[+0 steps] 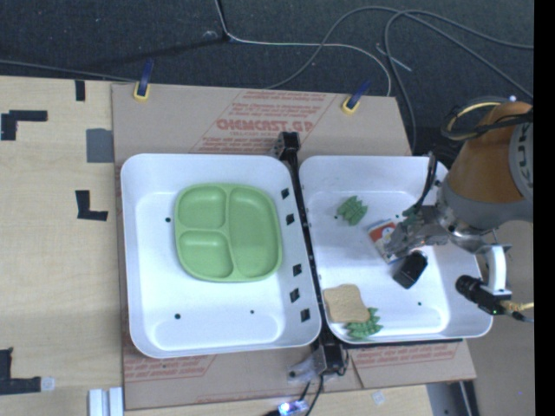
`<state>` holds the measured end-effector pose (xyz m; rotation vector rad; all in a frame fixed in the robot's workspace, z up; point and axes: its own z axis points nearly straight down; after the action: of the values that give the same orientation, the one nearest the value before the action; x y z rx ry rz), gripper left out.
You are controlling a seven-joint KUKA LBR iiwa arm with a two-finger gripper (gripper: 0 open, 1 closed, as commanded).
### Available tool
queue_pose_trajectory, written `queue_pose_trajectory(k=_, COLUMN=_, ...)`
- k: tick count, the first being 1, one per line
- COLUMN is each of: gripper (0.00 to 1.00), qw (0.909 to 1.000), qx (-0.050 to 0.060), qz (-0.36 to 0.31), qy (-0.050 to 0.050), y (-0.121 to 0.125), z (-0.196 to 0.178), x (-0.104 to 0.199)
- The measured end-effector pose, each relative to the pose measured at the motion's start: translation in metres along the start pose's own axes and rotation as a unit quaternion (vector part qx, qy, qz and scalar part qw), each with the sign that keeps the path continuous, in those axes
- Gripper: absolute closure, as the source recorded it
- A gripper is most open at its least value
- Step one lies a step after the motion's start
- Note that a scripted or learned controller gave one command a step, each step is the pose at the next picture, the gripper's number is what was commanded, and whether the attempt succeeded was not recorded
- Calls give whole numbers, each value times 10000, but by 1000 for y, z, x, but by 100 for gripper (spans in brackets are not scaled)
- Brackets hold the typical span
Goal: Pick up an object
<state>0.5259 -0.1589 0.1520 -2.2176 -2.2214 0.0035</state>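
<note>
In the right-hand bin [329, 173], over its right half, the gripper [401, 245] hangs low, and its fingers are too small and too tangled with the metal of the wrist for me to tell whether they are spread, closed or holding anything. Just beside them, on the left, lies a small red-and-white object [381, 230] that looks like a flat packet; whether the fingers touch it cannot be told. Directly below the gripper sits a dark, blocky piece [410, 269], tilted, which may be part of the tool or a loose thing (the view does not settle it).

Further left in the same bin rests a small green lump [351, 210] with a leafy, crinkled outline, well apart from the gripper. Near the bin's front wall lies a tan square [344, 302] with a rough, spongy or bread-like surface, and touching its lower right corner is a second green leafy piece [365, 325].

The arm [486, 176] enters from the right, its orange band rounded and glossy above the grey wrist.

The left bin [139, 232] is smooth white plastic with rounded corners and holds a pale green divided plate [228, 232], matte, with three compartments. Both bins sit on a brown cardboard sheet [260, 115] printed with red lettering, fixed by yellow clamps [142, 87] at its far edge, on a light wood worktop [43, 232].
</note>
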Motion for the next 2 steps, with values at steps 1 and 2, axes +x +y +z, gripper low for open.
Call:
queue_pose_trajectory(k=1, gripper=100, qw=10000, qx=-25, qz=7, qy=-5, y=-2, z=-44, x=-6)
queue_pose_trajectory(k=2, gripper=100, qw=10000, qx=-34, qz=5, qy=-11, y=1, z=-92, x=-15)
